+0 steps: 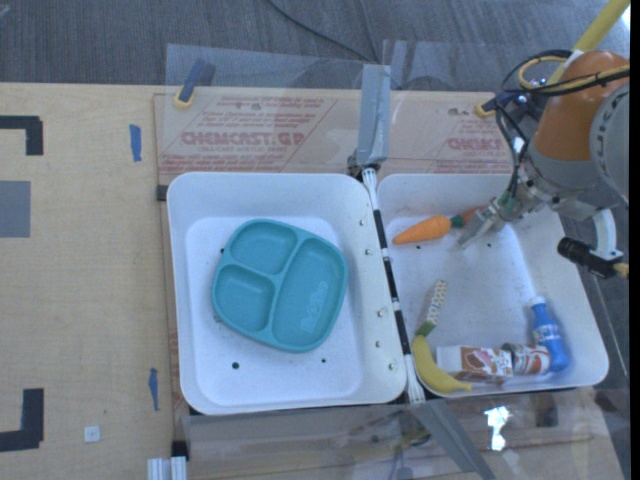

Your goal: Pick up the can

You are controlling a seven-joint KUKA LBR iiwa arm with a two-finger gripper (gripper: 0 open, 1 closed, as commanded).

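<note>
The can [492,363] lies on its side near the front wall of the right bin [520,258], with a red, brown and white label. My gripper [478,226] hangs over the back of that bin, well behind the can. It sits just right of an orange carrot [422,230] and is open, with nothing between its fingers. The arm's orange band [575,108] shows at the upper right.
A banana [432,366] curves at the can's left end and a blue bottle [546,336] lies at its right end. A small pale corn-like piece [435,301] lies mid-bin. The left bin [190,268] holds a teal divided plate [280,284].
</note>
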